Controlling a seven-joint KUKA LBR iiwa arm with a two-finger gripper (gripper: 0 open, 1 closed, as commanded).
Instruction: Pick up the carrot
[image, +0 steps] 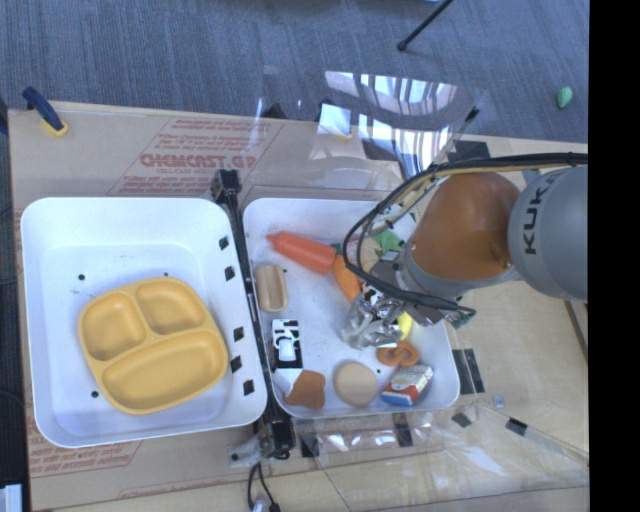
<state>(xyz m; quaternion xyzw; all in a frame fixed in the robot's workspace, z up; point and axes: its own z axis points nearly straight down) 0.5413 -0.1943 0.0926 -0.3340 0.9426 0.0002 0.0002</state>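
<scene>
Gripper (372, 322) low in the right bin (300, 215), just beside the carrot (303, 251); finger state cannot be told.

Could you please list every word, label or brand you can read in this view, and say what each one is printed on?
"CHEMCAST" in red, on the brown paper sheet behind the bins; the smaller lines beneath it are too blurred to read.
"KU", cut off, on the grey arm.
The small carton's print is too small to read.

yellow 3-section plate (150, 345) in left bin (40, 300); right bin (310, 215) lower part: bread piece (306, 390), egg (354, 383), small carton (408, 384).
</scene>
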